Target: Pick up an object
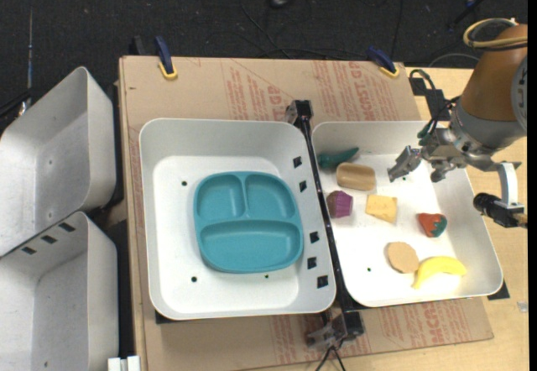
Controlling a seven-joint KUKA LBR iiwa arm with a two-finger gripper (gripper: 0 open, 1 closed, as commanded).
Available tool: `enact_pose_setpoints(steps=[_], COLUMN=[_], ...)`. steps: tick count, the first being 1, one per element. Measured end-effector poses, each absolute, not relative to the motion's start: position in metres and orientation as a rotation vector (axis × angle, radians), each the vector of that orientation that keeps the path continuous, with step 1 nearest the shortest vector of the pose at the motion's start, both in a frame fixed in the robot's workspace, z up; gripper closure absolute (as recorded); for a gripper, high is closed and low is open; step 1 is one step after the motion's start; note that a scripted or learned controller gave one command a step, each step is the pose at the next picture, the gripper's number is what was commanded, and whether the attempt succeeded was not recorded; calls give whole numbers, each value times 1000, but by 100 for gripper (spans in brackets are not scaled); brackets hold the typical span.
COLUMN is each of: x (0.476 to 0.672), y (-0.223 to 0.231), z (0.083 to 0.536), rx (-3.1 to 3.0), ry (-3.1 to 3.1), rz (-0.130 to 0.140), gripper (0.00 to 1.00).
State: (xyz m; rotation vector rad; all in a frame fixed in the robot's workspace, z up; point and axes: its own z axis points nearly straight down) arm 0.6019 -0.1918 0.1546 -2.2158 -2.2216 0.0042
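The tan bread piece [356, 176] lies near the right bin's [482, 264] far-left corner, nearest my end effector [417, 164], which hovers spread and empty above the far edge; I'd centre over it, then descend straight

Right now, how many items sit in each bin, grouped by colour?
Teal: 2, divided plate, teal piece
Yellow: 2, cheese wedge, banana
Tan: 2, bread loaf, oval piece
Purple: 1, purple piece
Red: 1, strawberry
Total: 8
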Motion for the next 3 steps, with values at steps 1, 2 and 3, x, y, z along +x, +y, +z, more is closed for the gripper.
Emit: enact_pose_setpoints(steps=[1, 2, 3], x=[601, 601, 602], y=[-191, -191, -191], z=[90, 93, 103], rx=[-2219, -2223, -2224], ry=[-2218, -2221, -2223], rz=[4, 0, -2], gripper=[0, 0, 100])
